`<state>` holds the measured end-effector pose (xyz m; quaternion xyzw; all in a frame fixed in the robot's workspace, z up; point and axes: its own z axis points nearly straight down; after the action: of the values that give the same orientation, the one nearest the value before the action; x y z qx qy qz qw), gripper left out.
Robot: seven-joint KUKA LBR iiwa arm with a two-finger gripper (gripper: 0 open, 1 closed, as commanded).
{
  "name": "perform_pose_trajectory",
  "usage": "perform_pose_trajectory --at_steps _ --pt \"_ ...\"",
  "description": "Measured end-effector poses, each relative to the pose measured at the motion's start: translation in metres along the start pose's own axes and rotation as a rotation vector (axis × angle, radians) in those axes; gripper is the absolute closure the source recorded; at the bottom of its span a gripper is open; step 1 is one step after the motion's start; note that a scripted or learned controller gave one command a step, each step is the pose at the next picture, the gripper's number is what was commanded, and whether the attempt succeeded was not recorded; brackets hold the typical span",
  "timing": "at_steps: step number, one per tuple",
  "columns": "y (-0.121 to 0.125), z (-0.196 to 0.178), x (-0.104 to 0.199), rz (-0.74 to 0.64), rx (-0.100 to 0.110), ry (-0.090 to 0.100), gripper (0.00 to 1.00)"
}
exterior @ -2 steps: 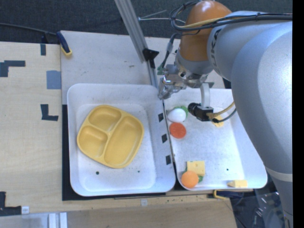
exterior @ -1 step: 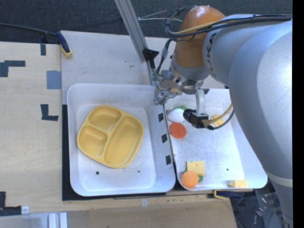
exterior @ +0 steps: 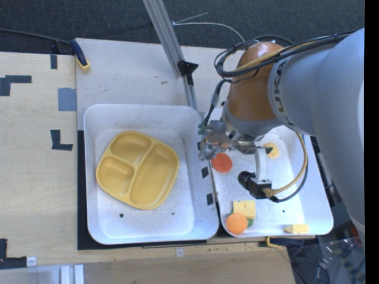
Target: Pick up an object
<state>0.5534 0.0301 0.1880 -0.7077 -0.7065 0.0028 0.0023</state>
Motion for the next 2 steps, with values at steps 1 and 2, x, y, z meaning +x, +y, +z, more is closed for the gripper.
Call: perform_pose_trajectory --at_steps 1,2 --pt "0.048 -0.032 0.026 -0.005 -0.011 0.001 1.0" --pt "0.062 0.001 0.057 -0.005 -0.004 0.0 1.0"
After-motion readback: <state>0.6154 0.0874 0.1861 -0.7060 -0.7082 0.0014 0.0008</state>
